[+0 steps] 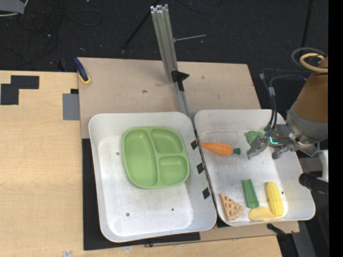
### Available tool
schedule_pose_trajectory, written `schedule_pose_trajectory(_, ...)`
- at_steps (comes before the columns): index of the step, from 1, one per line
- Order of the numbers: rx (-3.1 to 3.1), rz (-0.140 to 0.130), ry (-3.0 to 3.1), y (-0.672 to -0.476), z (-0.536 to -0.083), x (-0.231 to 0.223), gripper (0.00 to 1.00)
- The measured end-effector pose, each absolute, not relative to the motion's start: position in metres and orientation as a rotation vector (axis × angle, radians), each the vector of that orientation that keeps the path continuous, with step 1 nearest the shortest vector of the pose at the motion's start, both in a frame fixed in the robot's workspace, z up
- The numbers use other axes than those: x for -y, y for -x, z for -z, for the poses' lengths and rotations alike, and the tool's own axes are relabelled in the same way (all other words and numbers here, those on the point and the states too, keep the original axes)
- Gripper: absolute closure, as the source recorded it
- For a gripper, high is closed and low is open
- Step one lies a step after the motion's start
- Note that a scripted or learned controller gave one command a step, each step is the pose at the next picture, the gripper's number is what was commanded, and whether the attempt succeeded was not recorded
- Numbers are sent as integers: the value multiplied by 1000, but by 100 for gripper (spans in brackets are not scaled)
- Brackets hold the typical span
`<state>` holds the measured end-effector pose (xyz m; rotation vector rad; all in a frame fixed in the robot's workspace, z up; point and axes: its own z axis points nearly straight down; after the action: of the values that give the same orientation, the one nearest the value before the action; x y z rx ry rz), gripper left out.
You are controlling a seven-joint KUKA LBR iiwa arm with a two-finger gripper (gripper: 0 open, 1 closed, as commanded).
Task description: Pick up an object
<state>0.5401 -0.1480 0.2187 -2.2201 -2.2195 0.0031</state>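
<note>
A: Looking down from the camera view, where is the gripper (266, 149)?

B: Low over the right bin (214, 123), near its far right side, the arm coming in from the right. Its fingers (253, 152) are spread apart, and I see nothing between them. A crumpled green object (253, 137) sits just behind the near finger, touching or nearly so; I cannot tell which.

A: What is closest to pick?

B: That green piece is nearest. Next is the carrot (220, 149), lying to the gripper's left in the picture, toward the divider between the bins. Its long axis runs almost left to right, the green tip pointing at the fingers.

A: And the rest?

B: Toward the near edge of the same bin: a green block (250, 193) lying lengthwise front to back, a corn cob (275, 198) beside it, a yellow piece (261, 213) and a pizza slice (231, 206). The left bin (104, 197) holds a green divided plate (156, 157), well apart from the arm.

A: So the move?

B: My guess: a short shift left for the carrot, fingers closing across its narrow width.
</note>
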Motion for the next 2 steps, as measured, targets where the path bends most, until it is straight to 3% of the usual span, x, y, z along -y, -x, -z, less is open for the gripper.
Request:
schedule_pose_trajectory(1, 2221, -2, 2221, -540, -219, 148, 0)
schedule_pose_trajectory(2, 2216, -7, 2216, -549, -166, 144, 0)
